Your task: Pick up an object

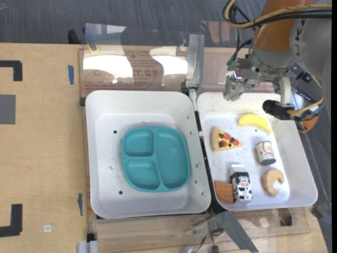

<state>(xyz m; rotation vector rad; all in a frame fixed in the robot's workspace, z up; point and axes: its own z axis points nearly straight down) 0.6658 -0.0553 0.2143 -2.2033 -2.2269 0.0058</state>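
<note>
The right bin (300,194) holds several toy foods. A yellow banana (254,121) lies near its far side, with a pizza slice (225,140) to its left. A small can (265,153) stands mid-bin, and a bitten bagel (273,181) lies near the front right. A black-and-white milk carton (241,184) stands at the front beside a waffle (224,192). My gripper (232,93) hangs over the bin's far left corner, above and behind the pizza slice, touching none of the objects.
The left bin (100,115) holds a teal divided plate (156,158). A clear plastic wall (137,62) rises behind the bins, with a metal post (194,62) between them. The arm's orange band (281,4) and cables (295,109) overhang the right bin's far right side.
</note>
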